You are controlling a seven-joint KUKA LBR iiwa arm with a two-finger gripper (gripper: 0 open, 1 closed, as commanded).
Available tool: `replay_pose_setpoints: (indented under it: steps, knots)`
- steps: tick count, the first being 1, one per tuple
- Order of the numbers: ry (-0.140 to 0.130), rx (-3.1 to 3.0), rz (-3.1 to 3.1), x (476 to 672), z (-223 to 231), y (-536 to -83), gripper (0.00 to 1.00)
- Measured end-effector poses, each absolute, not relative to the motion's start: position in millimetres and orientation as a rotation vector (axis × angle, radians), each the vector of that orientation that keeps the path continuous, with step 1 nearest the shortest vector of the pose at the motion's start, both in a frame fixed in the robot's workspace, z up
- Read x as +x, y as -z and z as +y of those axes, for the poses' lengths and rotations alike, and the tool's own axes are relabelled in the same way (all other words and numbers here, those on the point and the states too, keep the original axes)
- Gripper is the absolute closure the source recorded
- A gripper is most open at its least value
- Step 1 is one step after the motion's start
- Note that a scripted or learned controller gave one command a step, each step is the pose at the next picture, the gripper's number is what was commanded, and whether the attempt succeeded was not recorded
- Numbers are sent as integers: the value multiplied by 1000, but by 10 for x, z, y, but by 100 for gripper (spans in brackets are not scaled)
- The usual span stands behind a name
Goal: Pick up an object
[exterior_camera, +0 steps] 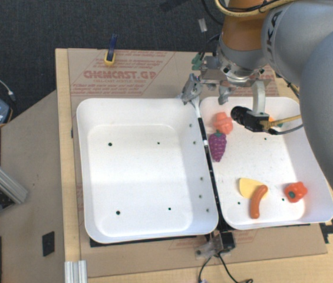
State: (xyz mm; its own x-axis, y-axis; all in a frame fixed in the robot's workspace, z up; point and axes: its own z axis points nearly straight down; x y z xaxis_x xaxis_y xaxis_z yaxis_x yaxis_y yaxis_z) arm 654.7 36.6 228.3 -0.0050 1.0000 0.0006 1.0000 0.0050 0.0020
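Grey arm's gripper (225, 96) hovers, fingers spread and empty, over the right bin (307, 175) near an orange toy (223, 122); best lowered straight, centred, before closing.

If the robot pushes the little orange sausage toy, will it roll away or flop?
The curved orange sausage toy looks moulded and glossy, so it is probably stiff, not floppy. Its bend likely makes it rock or spin rather than roll straight. It touches the yellow cheese wedge, so a push may nudge that too. It looks small, probably light.
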Motion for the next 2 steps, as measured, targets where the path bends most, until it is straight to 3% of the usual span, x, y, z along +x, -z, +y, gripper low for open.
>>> replay_pose_setpoints:
  steps: [1,2]
  knots:
    - [-6,2215,2220,6544,336,-2421,100]
    - [8,2231,2215,6241,-387,-2177,100]
